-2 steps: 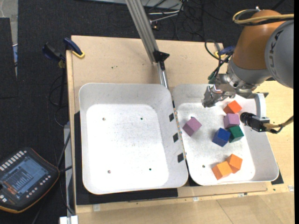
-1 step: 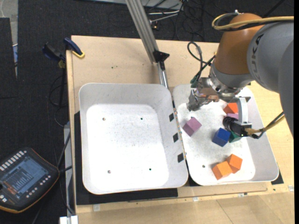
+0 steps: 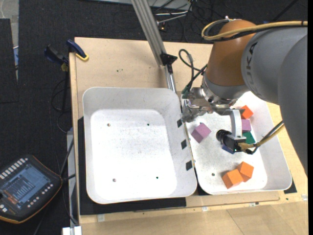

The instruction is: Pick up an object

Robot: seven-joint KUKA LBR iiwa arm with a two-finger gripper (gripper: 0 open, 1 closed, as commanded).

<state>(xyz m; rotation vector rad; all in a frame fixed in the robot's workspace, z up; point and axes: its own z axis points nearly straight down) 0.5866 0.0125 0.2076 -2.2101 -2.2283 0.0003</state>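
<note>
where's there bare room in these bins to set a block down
The left bin has a bare floor from wall to wall. In the right bin, a free patch lies at the near left, between the purple cube and the orange blocks. It is crowded at the far right, where a block cluster sits beneath the arm.

The broad, rounded grey arm (image 3: 281, 58) carries dark block lettering on its shell and narrows into a glossy orange band (image 3: 230, 50), domed like a cap. A thin yellow cable (image 3: 254, 26) loops over that band, and thin black cables (image 3: 188, 61) curl beside it. Below sits the silver-grey metal two-finger gripper (image 3: 190, 111).
</note>
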